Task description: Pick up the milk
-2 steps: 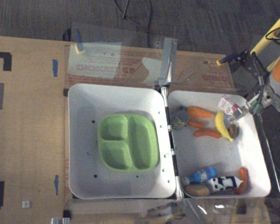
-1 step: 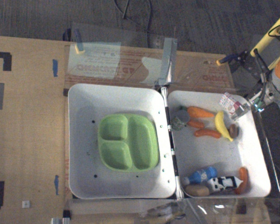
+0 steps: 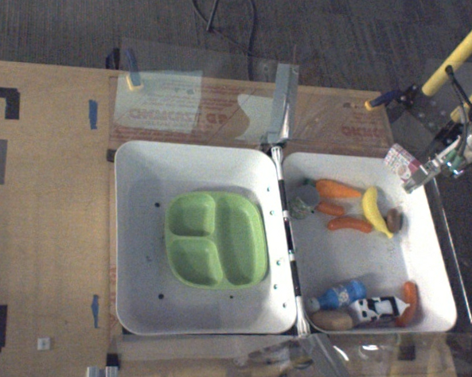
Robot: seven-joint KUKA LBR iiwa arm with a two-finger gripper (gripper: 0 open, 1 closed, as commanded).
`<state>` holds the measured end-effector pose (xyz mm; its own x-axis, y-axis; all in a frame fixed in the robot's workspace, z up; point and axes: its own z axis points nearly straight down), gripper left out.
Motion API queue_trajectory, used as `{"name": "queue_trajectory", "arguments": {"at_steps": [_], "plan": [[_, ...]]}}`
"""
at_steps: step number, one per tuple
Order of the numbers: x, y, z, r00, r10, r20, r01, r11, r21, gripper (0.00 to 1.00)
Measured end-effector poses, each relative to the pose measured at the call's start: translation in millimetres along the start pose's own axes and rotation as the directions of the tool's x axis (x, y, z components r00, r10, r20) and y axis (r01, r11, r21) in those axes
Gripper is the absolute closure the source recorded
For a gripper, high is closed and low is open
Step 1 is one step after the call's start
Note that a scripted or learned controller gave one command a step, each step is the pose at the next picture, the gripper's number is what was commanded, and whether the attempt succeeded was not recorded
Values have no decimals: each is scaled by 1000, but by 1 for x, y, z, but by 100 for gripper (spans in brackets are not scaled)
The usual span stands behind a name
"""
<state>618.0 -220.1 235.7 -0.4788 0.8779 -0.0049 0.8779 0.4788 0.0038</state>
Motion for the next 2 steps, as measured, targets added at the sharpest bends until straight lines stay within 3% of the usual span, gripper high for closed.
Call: {"name": "queue_trajectory", "arguments": {"at_steps": [1,2], "plan": [[-24,35,-29,996,94,1,-94,996,0,100],[-17,19,-155,995,103,0,-103,995,1,100]]}}
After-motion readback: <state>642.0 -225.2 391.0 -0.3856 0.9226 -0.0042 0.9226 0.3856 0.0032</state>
